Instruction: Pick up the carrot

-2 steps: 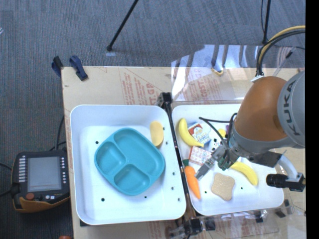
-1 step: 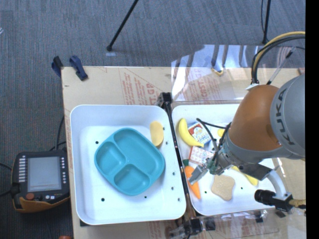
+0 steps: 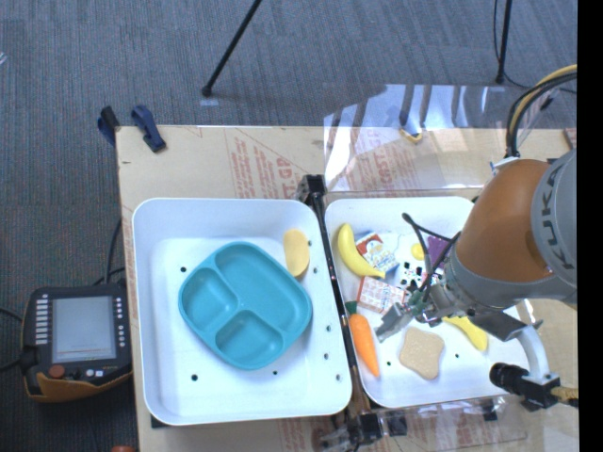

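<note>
The orange carrot (image 3: 364, 344) lies along the left wall of the right bin (image 3: 405, 395), near that bin's front, its thin end pointing to the front. My gripper (image 3: 390, 324) hangs low just right of the carrot's thick end, a short gap away, with the grey and orange arm behind it to the right. Nothing shows in its grasp. The carrot rests on the bin floor.
Around the gripper lie a slice of bread (image 3: 421, 352), a red and white packet (image 3: 379, 295), a banana (image 3: 350, 250), a small carton (image 3: 377, 249) and a yellow item (image 3: 468, 331). The left bin (image 3: 155, 252) holds a blue divided plate (image 3: 245, 304) and a pale yellow piece (image 3: 297, 250).
</note>
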{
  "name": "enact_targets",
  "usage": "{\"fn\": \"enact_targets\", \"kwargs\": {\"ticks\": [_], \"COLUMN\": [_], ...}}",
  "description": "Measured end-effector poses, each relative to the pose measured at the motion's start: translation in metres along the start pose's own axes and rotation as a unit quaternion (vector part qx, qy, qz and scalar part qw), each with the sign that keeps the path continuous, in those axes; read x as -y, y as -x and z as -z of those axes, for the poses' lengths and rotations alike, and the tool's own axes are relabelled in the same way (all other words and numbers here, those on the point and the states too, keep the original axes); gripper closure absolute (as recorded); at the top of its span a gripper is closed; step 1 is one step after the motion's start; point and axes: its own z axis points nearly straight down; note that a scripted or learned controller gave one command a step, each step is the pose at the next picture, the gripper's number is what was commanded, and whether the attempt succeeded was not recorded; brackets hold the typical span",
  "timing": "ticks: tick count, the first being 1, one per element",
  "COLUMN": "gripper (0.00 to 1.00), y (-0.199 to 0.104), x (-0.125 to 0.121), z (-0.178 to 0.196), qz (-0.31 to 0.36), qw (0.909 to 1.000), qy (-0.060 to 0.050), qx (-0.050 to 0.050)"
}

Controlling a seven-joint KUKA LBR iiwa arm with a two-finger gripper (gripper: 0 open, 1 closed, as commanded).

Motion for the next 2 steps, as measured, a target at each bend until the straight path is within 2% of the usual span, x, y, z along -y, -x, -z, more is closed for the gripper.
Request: {"fn": "enact_targets", "kwargs": {"ticks": [1, 2], "gripper": [0.0, 0.0], "y": [-0.022, 0.024], "x": [-0.006, 0.008], "z": [0.0, -0.061], "qz": [-0.123, -0.111], "qw": [0.9924, 0.9939], "qy": [0.0, -0.003], "qx": [0.0, 0.0]}}
